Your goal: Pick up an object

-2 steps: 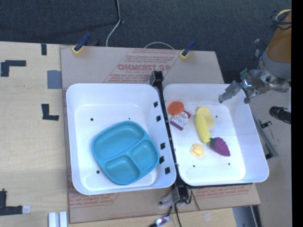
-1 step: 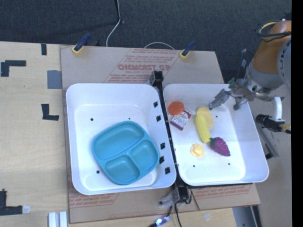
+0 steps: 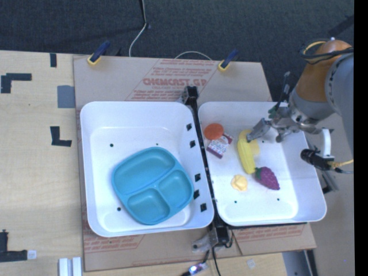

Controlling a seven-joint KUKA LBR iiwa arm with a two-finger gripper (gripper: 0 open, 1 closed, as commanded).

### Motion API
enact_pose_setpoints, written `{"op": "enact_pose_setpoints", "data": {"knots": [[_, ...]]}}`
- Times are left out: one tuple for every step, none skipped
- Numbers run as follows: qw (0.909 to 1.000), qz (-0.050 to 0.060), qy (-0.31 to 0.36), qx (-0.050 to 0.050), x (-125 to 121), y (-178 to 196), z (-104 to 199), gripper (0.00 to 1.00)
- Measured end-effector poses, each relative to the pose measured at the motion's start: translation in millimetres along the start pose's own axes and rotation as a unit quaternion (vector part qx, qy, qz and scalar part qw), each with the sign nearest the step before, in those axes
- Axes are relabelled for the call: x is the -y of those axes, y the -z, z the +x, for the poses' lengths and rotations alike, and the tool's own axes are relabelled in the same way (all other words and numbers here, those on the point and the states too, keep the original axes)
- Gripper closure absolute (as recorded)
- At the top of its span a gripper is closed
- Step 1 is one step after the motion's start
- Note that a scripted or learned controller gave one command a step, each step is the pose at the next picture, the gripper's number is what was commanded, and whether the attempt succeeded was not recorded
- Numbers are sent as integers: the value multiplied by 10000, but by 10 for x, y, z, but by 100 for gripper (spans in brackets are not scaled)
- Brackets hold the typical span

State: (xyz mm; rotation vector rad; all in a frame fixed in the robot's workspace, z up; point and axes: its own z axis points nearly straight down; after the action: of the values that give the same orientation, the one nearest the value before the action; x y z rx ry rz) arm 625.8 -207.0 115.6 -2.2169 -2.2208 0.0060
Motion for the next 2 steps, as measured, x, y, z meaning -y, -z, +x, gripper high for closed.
{"op": "enact_pose_setpoints", "data": {"knots": [[10000,-18,9,6,-14,132,4,100],[10000,-48,2,10,-67,634,-79,100]]}}
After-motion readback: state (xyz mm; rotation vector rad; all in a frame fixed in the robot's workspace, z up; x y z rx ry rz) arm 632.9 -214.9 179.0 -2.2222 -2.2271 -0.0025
